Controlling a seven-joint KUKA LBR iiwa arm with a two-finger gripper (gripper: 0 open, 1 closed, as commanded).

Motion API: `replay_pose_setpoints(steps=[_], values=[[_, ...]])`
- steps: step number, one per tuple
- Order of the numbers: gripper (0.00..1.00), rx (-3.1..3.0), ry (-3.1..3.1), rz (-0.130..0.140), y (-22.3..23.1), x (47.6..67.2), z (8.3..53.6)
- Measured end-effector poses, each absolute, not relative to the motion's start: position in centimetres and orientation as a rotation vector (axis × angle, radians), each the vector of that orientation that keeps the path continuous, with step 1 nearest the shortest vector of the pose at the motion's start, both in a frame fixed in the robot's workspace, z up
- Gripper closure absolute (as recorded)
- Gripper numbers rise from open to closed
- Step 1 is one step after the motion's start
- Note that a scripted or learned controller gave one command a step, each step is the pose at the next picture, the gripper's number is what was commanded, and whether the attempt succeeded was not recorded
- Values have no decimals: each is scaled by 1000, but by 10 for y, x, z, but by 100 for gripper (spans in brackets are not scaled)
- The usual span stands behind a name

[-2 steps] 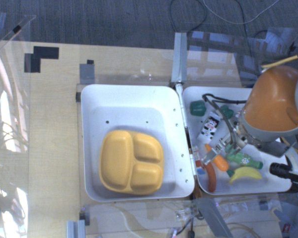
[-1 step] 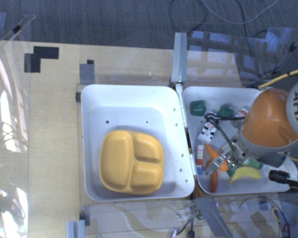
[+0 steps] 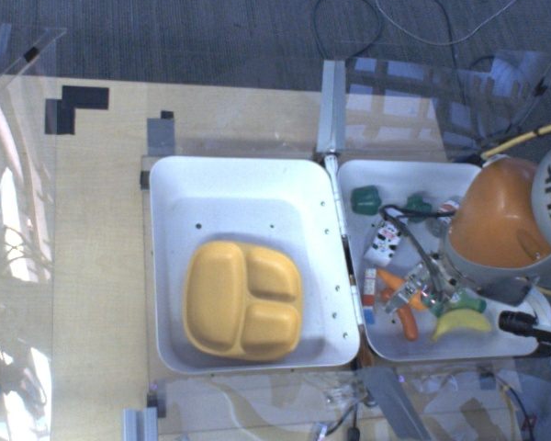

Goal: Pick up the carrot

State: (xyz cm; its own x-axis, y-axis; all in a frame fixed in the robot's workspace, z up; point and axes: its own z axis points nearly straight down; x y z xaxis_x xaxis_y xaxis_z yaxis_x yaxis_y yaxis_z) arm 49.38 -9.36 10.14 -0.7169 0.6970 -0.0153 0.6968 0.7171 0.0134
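glossy yellow plastic tray [image 3: 242,299]; smooth white bins [image 3: 239,177]; matt wood bench [image 3: 92,274]

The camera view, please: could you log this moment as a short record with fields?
left bin: holds a yellow divided tray
right bin: small toys, cluttered
carrot: lies in the right bin, near its front, beside the banana
gripper: low in the right bin, just above the carrot
arm: covers the right bin's right side
carrot held: cannot tell

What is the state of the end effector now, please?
End effector: low in the right bin, over the carrot; open or closed cannot be told.
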Motion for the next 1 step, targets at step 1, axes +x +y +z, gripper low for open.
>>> replay_pose_setpoints(steps=[1], values=[[100,1660,2662,5,-64,488,185]])
